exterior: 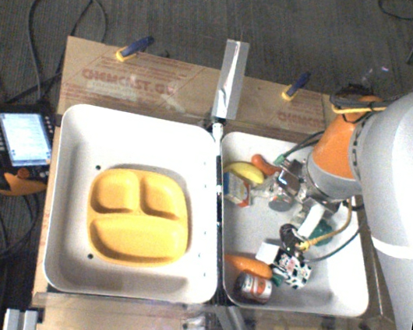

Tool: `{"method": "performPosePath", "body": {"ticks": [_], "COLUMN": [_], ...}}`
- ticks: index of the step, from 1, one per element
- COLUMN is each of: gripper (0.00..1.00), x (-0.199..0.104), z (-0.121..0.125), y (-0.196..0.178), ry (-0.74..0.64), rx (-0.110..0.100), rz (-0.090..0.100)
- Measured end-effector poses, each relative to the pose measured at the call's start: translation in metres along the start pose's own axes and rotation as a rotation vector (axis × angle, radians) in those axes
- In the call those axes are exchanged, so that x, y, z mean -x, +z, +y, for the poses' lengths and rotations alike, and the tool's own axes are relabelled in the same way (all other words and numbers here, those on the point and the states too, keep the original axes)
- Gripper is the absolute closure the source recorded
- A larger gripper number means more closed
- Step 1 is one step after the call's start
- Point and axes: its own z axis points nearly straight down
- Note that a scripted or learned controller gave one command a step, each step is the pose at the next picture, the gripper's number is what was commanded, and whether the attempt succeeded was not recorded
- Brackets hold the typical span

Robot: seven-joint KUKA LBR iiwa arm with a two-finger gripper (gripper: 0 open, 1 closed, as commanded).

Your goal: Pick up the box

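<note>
The two-finger gripper (291, 185) hangs low over the upper part of the right white bin (350, 292), below the arm's orange band (334, 150); metal and cable clutter its tip, and whether it is apart or together I cannot tell; nothing is visibly caught in it.

Taking the gripper as the landmark: just to its left lies a yellow banana-shaped toy (245, 172) with a short orange-red piece (263, 164) above it; directly under that yellow toy, and very near the gripper's tip, stands a small pale box with printed sides (238, 193), pressed against the bin's left wall; this is my best reading of the task's box, though its faces are too blurred to be sure. Below the gripper sit a small white card-like square (267, 252) and a black-and-white patterned block (292, 269); lower left of these lie an orange carrot-shaped toy (249, 267) and a dented silver can (253, 288). Well to the gripper's left, the left white bin (70, 176) bears a yellow compartment tray (140, 216).

The box looks light and stiff, probably thin card that would crush under a hard squeeze; its sides seem smooth; grasping across its narrow width looks best, since the wall blocks one side.
</note>
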Motion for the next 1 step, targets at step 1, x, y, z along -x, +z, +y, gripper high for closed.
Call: {"method": "performPosePath", "body": {"ticks": [1], "gripper": [1.00], "x": [-0.0003], "z": [0.0000], "y": [-0.0099], "ry": [-0.001], "rx": [-0.002], "rz": [0.000]}}
